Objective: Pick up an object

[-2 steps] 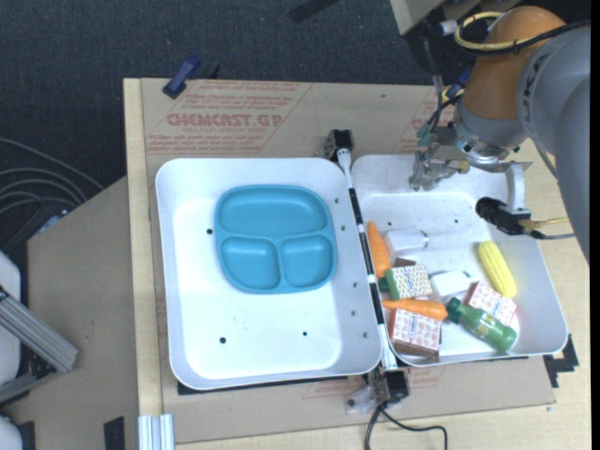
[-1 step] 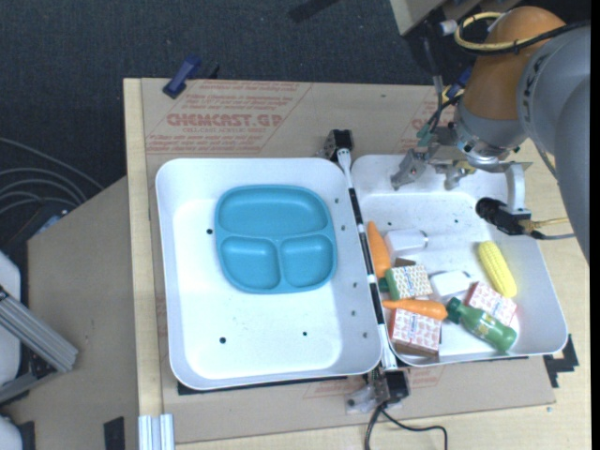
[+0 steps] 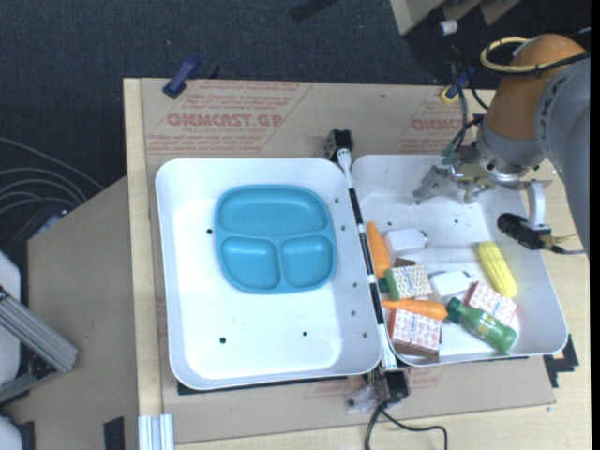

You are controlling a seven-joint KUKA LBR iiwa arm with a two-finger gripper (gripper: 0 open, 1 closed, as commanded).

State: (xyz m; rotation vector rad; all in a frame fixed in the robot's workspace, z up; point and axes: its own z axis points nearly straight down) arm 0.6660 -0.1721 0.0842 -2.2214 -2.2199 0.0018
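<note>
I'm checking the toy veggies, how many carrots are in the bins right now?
2. One carrot lies along the left wall of the right bin, beside the divider. The other carrot lies crosswise further toward the front, among the small boxes. More could be hidden under the pile.

Even overhead light, slightly soft focus

The arm (image 3: 525, 101) reaches in from the right, claw (image 3: 448, 178) lowered.

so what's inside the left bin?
The left bin holds one blue divided tray, lying flat toward the back. Its three compartments look bare. A few dark spots mark the bin floor. Whatever sits beneath the tray is covered.
</note>
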